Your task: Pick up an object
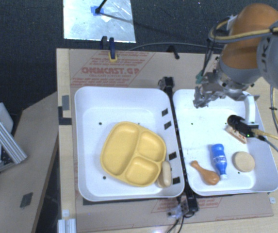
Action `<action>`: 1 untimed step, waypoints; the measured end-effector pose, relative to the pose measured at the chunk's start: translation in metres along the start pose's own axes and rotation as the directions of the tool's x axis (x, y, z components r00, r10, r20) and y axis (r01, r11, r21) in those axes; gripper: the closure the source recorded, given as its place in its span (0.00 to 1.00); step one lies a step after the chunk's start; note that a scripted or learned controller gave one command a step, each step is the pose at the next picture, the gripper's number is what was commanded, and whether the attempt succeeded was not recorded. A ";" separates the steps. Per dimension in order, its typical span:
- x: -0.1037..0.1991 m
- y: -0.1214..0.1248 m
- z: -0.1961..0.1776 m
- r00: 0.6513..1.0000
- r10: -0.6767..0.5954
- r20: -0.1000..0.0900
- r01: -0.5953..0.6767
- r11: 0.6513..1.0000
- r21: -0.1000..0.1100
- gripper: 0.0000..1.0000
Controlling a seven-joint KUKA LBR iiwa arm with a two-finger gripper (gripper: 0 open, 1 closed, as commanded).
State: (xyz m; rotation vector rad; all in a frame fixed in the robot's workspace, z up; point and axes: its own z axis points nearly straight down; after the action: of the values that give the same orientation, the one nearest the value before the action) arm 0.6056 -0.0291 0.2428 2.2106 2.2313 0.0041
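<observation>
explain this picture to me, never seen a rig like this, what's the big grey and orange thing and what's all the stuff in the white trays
The big grey and orange thing is a robot arm reaching in from the right. At its end is a two-finger gripper for picking things up. One fixed camera above the wooden bench looks down at a slant.

Two shallow white bins sit side by side. The left bin holds a yellow plastic plate with three compartments and a small beige bread-like lump against its lower right edge. The right bin holds a small blue bottle with a white cap, an orange-brown toy drumstick and a round tan disc.

The gripper hangs over the far left part of the right bin, and I see nothing held in it.
</observation>
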 end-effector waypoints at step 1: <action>0.046 -0.008 0.009 1.000 0.000 0.000 0.000 1.000 0.002 1.00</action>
State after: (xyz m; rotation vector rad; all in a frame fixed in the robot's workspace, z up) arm 0.5969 0.0173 0.2341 2.2121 2.2321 0.0026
